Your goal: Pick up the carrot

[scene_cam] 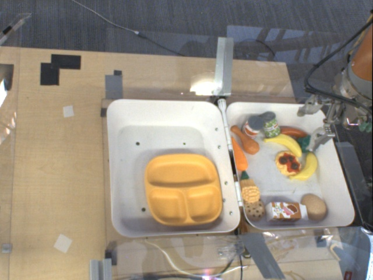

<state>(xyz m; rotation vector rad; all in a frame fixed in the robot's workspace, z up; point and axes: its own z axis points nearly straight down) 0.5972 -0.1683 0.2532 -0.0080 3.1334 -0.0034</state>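
Down in the right bin (344, 206), we see the carrot (239, 156) lying along the left wall, its green end toward the waffle (251, 193). Just beside it sits a chicken drumstick (245, 140); bananas (300, 153) lie farther right. Our gripper (326, 121) hovers over the bin's far right corner, nothing between its fingers, which stand apart.

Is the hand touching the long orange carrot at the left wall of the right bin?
Apart. The camera view shows the hand at the bin's right side, while the long orange carrot lies at the left wall, with the yellow banana between them.
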